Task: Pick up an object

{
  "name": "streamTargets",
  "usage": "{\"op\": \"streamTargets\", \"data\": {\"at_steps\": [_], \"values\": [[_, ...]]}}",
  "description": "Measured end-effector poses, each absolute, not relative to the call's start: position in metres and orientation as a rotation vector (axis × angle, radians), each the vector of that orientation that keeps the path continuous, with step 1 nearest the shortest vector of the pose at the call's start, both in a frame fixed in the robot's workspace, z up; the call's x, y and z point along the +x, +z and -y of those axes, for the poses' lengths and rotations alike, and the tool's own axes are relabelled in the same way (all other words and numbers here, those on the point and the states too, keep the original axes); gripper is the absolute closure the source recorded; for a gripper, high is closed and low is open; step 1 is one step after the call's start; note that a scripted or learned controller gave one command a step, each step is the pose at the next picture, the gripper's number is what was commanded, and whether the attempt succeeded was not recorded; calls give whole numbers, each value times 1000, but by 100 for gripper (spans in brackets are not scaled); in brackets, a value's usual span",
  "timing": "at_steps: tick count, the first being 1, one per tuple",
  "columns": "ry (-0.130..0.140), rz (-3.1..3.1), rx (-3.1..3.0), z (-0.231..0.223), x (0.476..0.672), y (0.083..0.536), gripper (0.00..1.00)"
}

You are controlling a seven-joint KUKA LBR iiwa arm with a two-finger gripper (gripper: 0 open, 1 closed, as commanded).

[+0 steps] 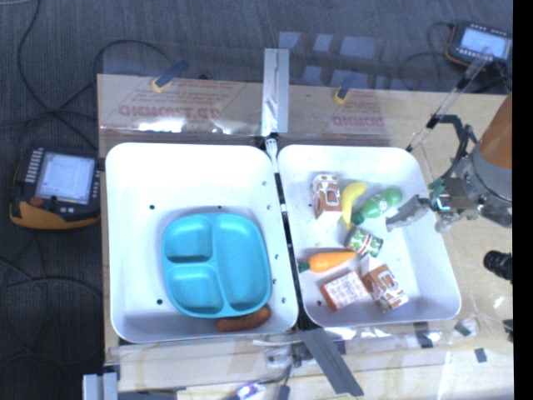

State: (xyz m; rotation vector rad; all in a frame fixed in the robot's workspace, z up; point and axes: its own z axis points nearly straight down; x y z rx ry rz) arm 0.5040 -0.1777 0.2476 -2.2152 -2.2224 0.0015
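Note:
The right bin [420,173] holds several toy foods. A brown and white carton [326,194], a yellow banana [352,197] and a green vegetable [376,205] lie at the back. A green can [364,242] and an orange carrot [331,261] sit in the middle. A red and white carton [343,290] and a brown carton [385,286] lie at the front. My gripper [410,213] hangs over the bin's right part, just right of the green vegetable and apart from it, with nothing seen in it.
The left bin [133,173] holds a blue divided plate [218,262] and a brown sausage [244,319] by its front wall. A teach pendant [54,188] lies left of the bench and another [479,47] at the far right. Cardboard [191,102] lines the back.

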Motion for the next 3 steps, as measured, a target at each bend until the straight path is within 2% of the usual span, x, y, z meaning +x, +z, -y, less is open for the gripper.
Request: {"op": "streamTargets", "data": {"at_steps": [1, 2, 3], "values": [[4, 2151, -2286, 179, 503, 211, 0], [-2, 2062, -2369, 182, 486, 99, 0], [-15, 1941, -2478, 178, 488, 90, 0]]}}
